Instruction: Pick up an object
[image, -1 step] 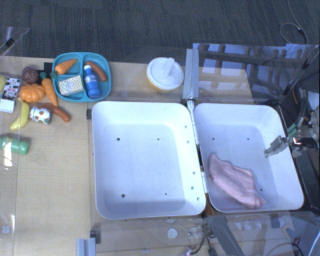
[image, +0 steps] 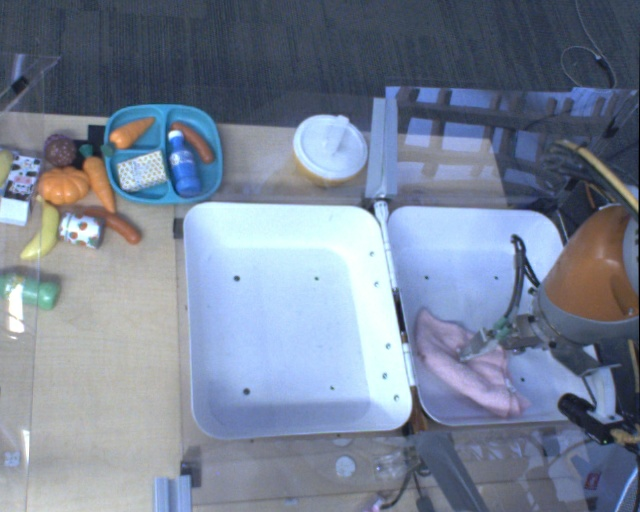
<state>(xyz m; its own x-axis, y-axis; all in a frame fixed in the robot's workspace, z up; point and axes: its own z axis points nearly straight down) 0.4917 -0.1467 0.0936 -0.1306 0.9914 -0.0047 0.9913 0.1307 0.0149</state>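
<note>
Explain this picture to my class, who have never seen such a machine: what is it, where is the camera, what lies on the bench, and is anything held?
The camera hangs above a bench and looks down at a slant. The grey machine with the orange band at the right is a robot arm, meant to pick up an object. Its hand is low in the right white bin, right at a pink cloth-like thing; whether it grips it cannot be told. The left white bin lies beside it. Behind stand a blue divided plate of toy food and a yellow cup with a white lid. Toy carrots, a pumpkin and a banana lie at the left.
</note>
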